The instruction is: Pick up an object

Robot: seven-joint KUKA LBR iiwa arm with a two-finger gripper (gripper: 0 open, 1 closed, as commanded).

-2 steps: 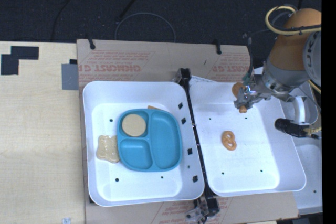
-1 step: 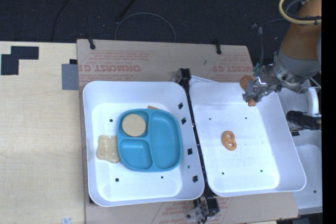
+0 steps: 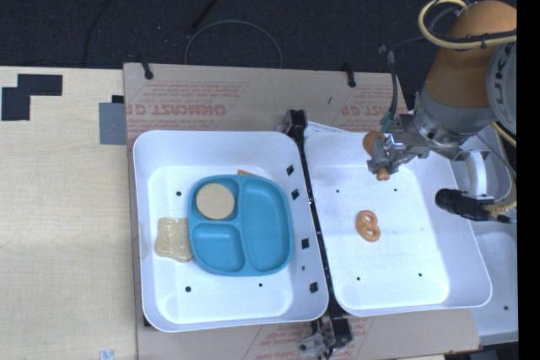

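My gripper [image 3: 384, 158] hangs over the far part of the right bin [image 3: 460, 287], reaching in from the right. A small brown food piece [image 3: 372, 142] sits between its fingers, with one end showing above the fingers and an orange-brown end below them. The gripper is shut on it. A small pretzel [image 3: 368, 225] lies on the right bin's floor, nearer the camera and apart from the gripper.
The left bin [image 3: 160, 156] holds a blue divided plate [image 3: 253, 236] with a round tan biscuit [image 3: 214, 201] in its far-left compartment. A pale bread-like piece [image 3: 174, 239] lies against the plate's left side. A black divider [image 3: 308, 206] separates the bins.
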